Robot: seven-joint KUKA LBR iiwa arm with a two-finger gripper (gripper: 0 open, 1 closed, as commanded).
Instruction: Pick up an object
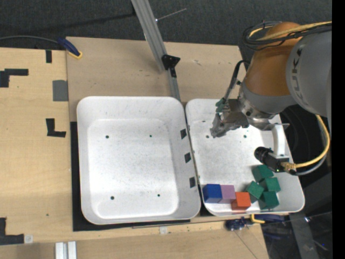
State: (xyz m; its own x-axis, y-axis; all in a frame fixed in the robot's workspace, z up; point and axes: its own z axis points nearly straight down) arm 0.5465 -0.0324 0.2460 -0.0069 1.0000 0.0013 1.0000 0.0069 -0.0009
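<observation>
My gripper (218, 129) hangs over the upper left part of the right bin (215, 150), pointing down and to the left, with nothing visible between its fingers. Along that bin's near edge lie a blue block (213, 192), a purple block (228, 192) and an orange block (242, 200). Several green blocks (265, 185) cluster at the bin's near right corner. All these blocks sit well below the gripper in the view, apart from it.
The left bin (132, 158) stands beside the right one. A slanted metal pole (152, 28) with a black clamp runs down to the bins' far edge. A black cable fitting (265, 156) lies over the right bin's right side.
</observation>
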